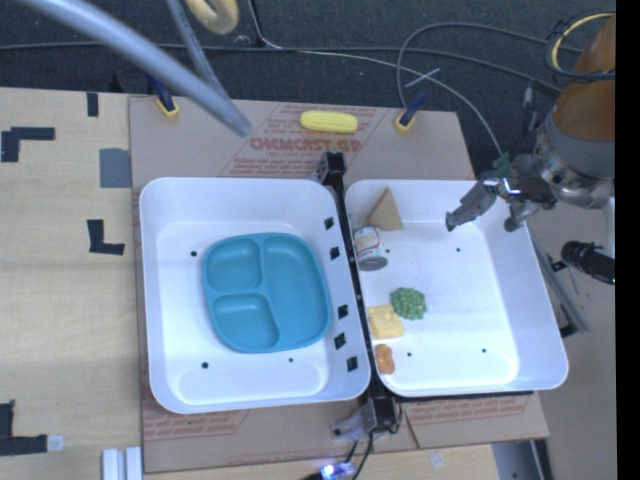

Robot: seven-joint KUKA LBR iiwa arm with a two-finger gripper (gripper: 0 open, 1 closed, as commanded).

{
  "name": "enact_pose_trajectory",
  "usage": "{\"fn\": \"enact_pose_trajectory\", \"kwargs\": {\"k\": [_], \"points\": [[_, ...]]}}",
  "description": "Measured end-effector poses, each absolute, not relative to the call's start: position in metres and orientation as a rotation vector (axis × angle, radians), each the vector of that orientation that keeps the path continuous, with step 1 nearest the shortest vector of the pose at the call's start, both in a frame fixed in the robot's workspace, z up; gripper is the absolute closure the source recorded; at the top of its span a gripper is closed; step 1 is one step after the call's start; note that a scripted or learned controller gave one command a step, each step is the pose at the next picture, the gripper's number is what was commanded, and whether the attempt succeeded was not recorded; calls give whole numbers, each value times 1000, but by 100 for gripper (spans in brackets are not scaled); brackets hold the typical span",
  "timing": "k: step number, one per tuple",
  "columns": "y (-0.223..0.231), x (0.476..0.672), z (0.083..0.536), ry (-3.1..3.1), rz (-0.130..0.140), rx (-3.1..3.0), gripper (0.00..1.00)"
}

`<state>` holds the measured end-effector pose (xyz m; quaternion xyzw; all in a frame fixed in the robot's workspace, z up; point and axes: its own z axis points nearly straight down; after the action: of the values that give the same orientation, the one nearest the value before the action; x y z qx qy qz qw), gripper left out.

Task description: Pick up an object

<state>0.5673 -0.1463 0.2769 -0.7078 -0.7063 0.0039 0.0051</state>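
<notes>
Gripper point(492, 208) above right bin point(520, 298), fingers spread, holding nothing.
Green broccoli point(408, 303) (bumpy, rounded) lies inside; cardboard point(290, 148) under bins.

Bright even light, soft shadows — blurred near pole point(120, 30), mild grain

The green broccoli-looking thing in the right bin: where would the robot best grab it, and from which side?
Probably straight from above, closing the tool across the middle of the green piece. It is a small, rounded, bumpy lump lying low on the right bin floor. The yellow block sits close at its lower left, so fingers fit better on its upper and right sides.
</notes>
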Motion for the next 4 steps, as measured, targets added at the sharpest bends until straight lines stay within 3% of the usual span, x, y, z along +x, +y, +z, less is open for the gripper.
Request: {"fn": "enact_pose_trajectory", "kwargs": {"k": [1,4], "points": [[-146,569,283,-2223,2,-2219,0],[-132,578,126,-2220,7,-2217,0]]}}
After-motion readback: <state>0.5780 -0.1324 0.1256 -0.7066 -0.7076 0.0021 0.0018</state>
